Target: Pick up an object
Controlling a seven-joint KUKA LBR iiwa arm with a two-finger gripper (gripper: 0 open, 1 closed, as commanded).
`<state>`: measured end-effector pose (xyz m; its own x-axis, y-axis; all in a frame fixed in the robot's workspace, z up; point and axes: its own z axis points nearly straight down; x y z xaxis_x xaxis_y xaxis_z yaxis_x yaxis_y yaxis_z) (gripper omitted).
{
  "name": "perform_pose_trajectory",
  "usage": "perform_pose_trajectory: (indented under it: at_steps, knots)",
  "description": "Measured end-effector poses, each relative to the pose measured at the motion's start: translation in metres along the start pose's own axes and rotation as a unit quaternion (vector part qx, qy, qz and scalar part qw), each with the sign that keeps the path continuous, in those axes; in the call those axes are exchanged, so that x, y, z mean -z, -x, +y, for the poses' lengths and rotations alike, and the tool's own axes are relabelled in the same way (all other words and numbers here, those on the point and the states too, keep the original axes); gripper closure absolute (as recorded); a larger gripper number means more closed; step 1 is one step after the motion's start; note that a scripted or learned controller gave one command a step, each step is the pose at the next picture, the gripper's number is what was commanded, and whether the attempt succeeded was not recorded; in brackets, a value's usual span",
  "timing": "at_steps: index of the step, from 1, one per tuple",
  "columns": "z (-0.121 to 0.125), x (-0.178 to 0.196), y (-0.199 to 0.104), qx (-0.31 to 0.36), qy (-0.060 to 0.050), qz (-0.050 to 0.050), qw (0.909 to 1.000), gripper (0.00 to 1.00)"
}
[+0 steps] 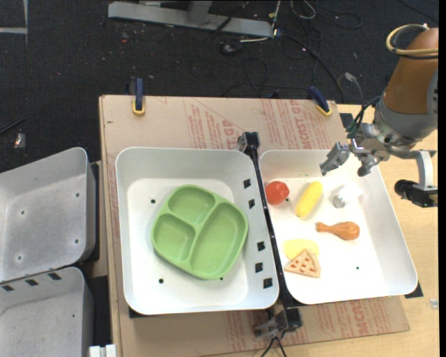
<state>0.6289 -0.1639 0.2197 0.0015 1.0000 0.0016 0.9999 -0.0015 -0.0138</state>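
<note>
- Toy food, 5 pcs, lying in right bin (390,272): tomato (277,192) at far-left, just beside divider betw. bins.
- Corn (309,199) just right of tomato, tilted, close but apart.
- Drumstick (339,229) mid-bin, lying flat, thick end to the right.
- Cheese wedge (299,247) near front-left, touching pizza slice (304,265) just in front of it.
- Small grey bit (338,201) right of corn, too small to ID.
- Gripper (348,162) above far edge of right bin, jaws spread apart, nothing betw. them; one finger (330,162) pointing left-down, other nearer wrist.
- Gripper well clear of all food; corn and grey bit nearest below it.
- Arm (411,77) coming in from upper right, orange band above grey wrist.
- Left bin (132,209) holding green 3-section plate (201,231), flat, roughly centred, turned at an angle.
- Both bins side by side on cardboard sheet (181,115), clamped at far edge w. 2 clamps (139,95).
- White panels (42,202) off to the left, on dark floor.
- Cables and grey bar (188,19) on floor beyond bench.
</note>
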Motion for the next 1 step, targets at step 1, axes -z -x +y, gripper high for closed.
perform_pose_trajectory:
  at_steps: [1]
  knots:
    - [0.0025, 0.0090, -0.0005, 0.001, 0.007, -0.001, 1.0000, 0.00]
